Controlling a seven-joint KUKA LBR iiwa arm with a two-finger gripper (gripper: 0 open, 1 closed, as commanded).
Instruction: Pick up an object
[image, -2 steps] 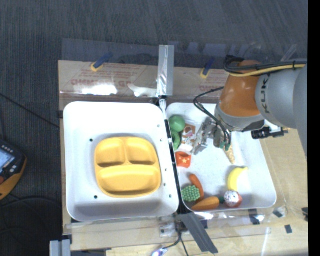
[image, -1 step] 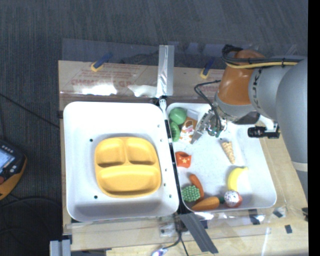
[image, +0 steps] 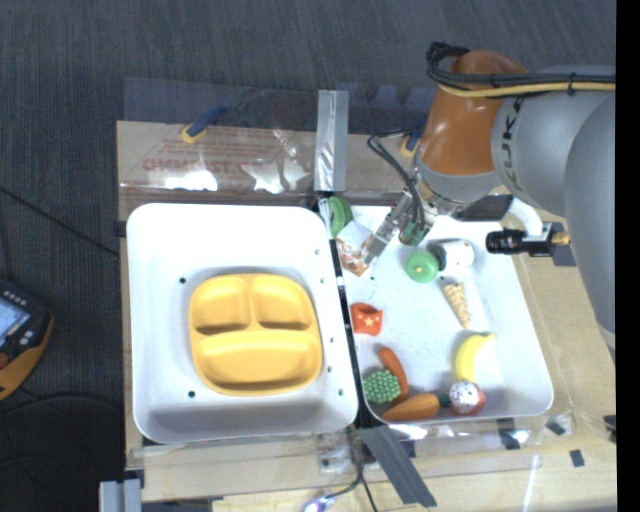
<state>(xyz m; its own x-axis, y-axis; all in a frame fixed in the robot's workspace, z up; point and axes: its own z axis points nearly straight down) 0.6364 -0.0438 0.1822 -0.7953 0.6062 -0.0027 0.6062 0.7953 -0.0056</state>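
Item I log: small green round plastic toy (image: 422, 265) near the right bin's (image: 535, 385) far edge, likely light, stiff and slippery, best pinched across its middle; gripper (image: 392, 232) just beside it, its spread I cannot tell.

Tray (image: 256, 332) lies in left bin (image: 160, 240). Right bin (image: 520, 330) holds banana (image: 474, 355), carrot (image: 412, 406) and cone (image: 457, 300), near its front.
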